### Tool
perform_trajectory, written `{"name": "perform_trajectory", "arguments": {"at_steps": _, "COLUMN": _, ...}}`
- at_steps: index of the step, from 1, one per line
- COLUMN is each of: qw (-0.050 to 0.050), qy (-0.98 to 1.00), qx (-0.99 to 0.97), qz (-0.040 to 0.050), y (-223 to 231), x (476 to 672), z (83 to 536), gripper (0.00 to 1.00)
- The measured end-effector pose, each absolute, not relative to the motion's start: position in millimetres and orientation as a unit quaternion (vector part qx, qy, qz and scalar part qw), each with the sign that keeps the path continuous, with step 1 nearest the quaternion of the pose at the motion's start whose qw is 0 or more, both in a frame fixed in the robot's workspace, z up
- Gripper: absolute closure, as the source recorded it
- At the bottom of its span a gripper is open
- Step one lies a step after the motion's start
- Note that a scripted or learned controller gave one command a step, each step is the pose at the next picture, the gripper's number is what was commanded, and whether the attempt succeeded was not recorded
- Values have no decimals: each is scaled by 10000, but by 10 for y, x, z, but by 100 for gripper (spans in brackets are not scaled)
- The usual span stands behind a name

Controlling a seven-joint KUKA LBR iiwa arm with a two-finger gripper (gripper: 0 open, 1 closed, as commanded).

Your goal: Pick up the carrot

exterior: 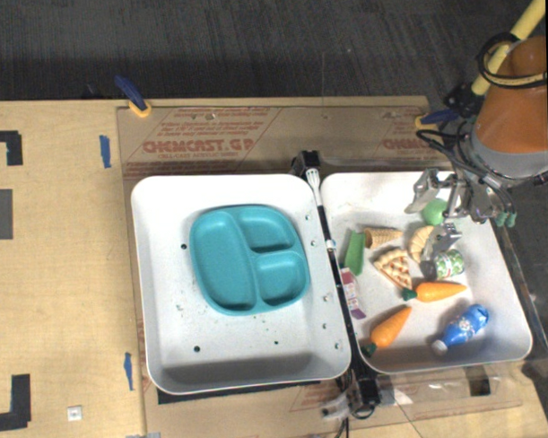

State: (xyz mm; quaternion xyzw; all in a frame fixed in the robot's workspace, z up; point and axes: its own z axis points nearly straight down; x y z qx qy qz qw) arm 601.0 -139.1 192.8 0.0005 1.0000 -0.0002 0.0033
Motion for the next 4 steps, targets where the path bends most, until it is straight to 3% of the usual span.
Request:
{"name": "perform_trajectory", "arguments": {"at_steps": 1, "qw": 108, "qy": 9993, "qx": -366, "qz": -23, "y": -1596, "x": 5082, "z": 1068, "gripper": 0}}
{"name": "perform_trajectory", "arguments": {"at_steps": 2, "qw": 278, "qy": 9942, "qx": -1031, "qz": -137, "y": -1298, "x": 5002, "z": 1044, "gripper": 0}}
{"name": "perform_trajectory", "arguments": {"at_steps": 4, "qw": 277, "qy": 9863, "qx": -1621, "qz": -153, "y": -1192, "x": 5054, "z": 1048, "gripper": 0}}
